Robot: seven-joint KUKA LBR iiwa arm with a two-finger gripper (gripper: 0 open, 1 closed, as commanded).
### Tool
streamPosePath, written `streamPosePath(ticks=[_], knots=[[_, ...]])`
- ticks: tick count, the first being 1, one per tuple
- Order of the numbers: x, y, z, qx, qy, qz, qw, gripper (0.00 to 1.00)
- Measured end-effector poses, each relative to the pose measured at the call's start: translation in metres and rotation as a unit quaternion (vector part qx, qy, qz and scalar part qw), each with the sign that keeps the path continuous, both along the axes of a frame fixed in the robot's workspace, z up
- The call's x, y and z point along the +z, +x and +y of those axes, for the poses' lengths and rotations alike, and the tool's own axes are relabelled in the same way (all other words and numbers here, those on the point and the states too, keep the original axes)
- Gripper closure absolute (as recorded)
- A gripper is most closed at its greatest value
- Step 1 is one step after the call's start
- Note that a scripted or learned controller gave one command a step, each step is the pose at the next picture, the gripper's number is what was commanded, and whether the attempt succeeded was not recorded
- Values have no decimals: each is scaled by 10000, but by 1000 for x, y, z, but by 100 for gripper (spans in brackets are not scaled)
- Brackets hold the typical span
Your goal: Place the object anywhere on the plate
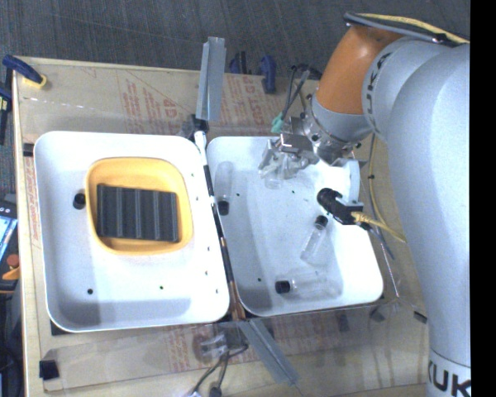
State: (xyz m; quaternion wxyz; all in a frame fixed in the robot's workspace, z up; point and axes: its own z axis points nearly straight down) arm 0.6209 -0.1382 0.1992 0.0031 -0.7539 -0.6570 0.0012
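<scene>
- Starting nearest: wooden surface carries 2 shallow white bins, the left bin and the right bin, side by side and touching along the middle.
- Near end of right bin: small clear plastic vial w/ black cap lying flat by the front wall. A second clear vial w/ dark cap lies tilted just beyond it, apart from it. So 2 vials for sure; a faint clear shape by the bin's left wall may be a 3rd, too washed out to call.
- Mid left bin: 1 yellow rounded-square plate w/ a dark grey ridged insert sitting on it. No vial on the plate.
- Black stubby piece w/ a yellow lead hangs over the right bin's right side; prob. part of the arm, not sure.
- Far end of right bin: hand low over the back corner, well apart from both vials. Can't tell if it's spread or pressed together, or whether anything is in it; glare + clear parts blur it.
- Step, as I judge it: pick not yet done, so approx. the start of the task.
- Next move needs: come toward the near side, drop over one vial, grip across its body, lift clear of the wall, cross to the plate.
</scene>
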Motion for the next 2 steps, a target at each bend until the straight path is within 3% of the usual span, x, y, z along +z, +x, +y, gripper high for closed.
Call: streamPosePath(ticks=[1,2], knots=[[8,15,78,753,-9,-14,9972,100],[8,15,78,753,-9,-15,9972,0]])
